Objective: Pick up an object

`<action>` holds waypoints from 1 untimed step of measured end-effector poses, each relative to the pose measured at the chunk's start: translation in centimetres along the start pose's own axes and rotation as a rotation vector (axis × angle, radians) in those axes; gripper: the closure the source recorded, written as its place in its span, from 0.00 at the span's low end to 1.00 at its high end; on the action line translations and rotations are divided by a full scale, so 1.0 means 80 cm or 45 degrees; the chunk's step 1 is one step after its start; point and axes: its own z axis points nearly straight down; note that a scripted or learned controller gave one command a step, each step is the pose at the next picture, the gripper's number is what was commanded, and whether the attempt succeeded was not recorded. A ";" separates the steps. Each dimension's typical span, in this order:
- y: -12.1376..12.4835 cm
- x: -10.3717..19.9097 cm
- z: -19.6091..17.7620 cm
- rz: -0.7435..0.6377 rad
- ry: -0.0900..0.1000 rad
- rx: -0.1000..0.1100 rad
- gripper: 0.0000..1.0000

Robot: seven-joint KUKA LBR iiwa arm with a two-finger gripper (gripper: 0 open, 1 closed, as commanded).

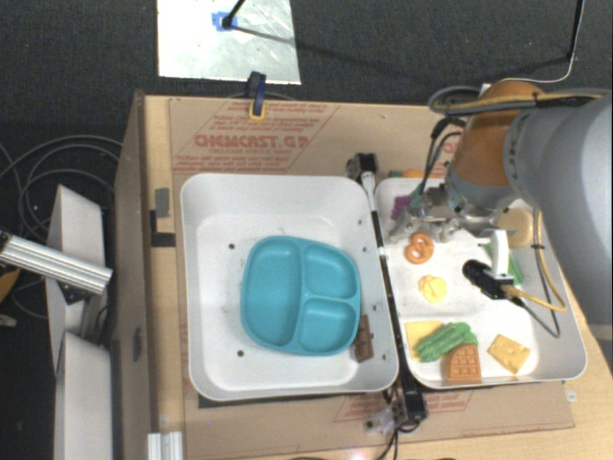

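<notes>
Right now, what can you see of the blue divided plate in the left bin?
The blue divided plate looks like smooth teal plastic, a rounded rectangle with three compartments: one long, two smaller. It lies flat and upright on the left bin floor, slightly rotated. A small brown object sits at its lower right edge; whether they touch is unclear.

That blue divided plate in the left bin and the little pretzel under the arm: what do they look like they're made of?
Blue divided plate: likely moulded plastic, matte to satin; one even colour, rounded compartment ridges, soft sheen. Pretzel: probably a plastic or rubber toy; uniform orange-brown and smooth, though too small to be sure.
</notes>
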 end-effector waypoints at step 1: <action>0.027 -0.009 -0.001 -0.005 0.001 -0.007 0.00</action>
